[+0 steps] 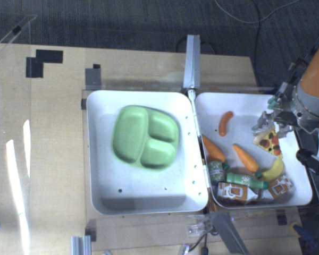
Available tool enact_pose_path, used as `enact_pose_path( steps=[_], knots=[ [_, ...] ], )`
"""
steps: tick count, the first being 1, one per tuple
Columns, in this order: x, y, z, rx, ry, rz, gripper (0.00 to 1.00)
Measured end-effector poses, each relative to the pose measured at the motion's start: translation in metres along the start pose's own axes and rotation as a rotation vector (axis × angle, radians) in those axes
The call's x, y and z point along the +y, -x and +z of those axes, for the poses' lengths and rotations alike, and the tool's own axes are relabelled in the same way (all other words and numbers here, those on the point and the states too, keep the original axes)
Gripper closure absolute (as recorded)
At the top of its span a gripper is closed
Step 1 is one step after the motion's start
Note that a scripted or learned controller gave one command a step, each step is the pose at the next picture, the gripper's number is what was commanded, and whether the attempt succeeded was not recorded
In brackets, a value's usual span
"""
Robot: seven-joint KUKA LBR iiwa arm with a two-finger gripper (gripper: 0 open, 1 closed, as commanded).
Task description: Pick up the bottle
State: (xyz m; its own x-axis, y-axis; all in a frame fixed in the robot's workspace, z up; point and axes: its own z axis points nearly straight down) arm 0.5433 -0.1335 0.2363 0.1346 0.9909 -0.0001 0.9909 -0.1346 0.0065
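A: Where's the bottle [245, 180]?

B: It lies on its side in the right bin [243, 101], at the near end. It's green with a label, and it rests along the far edge of a brown carton [235, 193].

A: What else is in that bin?

B: A banana [273, 170] just right of the bottle's cap end. A carrot [245, 158] just beyond the bottle, and a second carrot [213, 149] against the left wall. A small green can [216, 171] sits near that one. A sausage [225, 123] lies by itself further back, and a pizza slice [270, 141] lies toward the right wall. There's also a small brown box [280, 186] in the near right corner.

A: And the gripper [269, 120]?

B: It hangs over the far right part of the same bin, just above the pizza slice and well apart from the bottle. Whether its fingers are open or closed, I cannot tell; nothing is visibly held between them.

A: The left bin [95, 158]?

B: It holds a green divided tray [145, 136], a bit toward the far side.
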Motion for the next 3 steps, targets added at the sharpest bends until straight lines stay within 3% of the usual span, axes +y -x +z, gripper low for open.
enact_pose_path(
  steps=[1, 2, 3],
  knots=[
    [0.0, 0.0, 0.0, 0.0, 0.0, 0.0, 0.0],
    [0.036, 0.052, -0.013, -0.001, -0.001, 0.132, 0.0],
    [0.034, 0.049, -0.116, -0.001, 0.0, -0.136, 0.0]
  ],
)
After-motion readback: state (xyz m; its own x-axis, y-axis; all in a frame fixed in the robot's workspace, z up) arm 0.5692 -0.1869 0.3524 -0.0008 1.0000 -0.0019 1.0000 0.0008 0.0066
